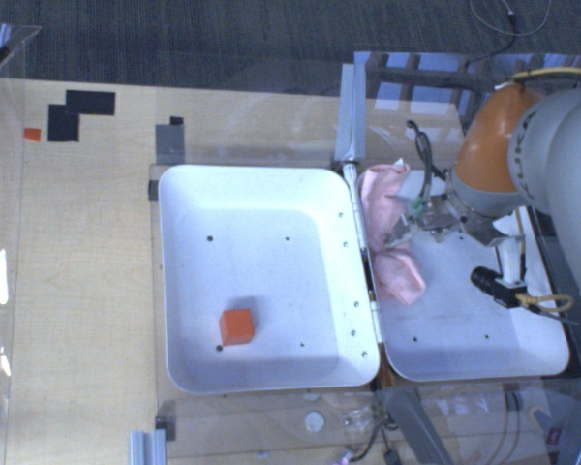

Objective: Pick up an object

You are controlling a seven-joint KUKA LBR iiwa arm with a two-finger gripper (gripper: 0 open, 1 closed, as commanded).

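Lying apart: one orange block (pixel 237 326), one pink cloth (pixel 392 235) touching the gripper (pixel 407 229), grip unclear.

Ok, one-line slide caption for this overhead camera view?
Gripper at a pink cloth in the right bin; orange block in the left bin.

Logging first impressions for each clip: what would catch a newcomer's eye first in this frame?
Probably the small orange block, sitting alone toward the near-left of the left bin. Next, the pink cloth bunched against the left wall of the right bin, with the gripper right at it and the arm's orange band above.
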